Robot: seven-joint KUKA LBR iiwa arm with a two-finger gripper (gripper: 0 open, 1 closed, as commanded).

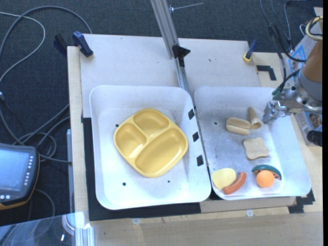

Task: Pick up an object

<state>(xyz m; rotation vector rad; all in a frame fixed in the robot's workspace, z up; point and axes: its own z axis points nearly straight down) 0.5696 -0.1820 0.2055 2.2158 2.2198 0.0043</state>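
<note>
Item: bread roll (238, 125), lying in the right bin (302, 163) just beside the gripper (270, 111), which hovers at its far end with nothing between its fingers; how far they are parted you cannot tell. Your likely fault is the fingers nudging the small brown piece (254, 118) touching the roll and closing on neither. Same bin, nearer you than the roll: toast slice (255, 148), orange ball (265, 179), sausage (234, 184), yellow disc (224, 178); left bin (102, 137), beyond the roll: yellow divided plate (150, 142).

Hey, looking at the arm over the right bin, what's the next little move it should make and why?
Probably ease the claw down and slightly left onto the small bread piece. The claw sits at the right bin's upper right edge, and that piece, beside the bread roll, lies closest.
</note>
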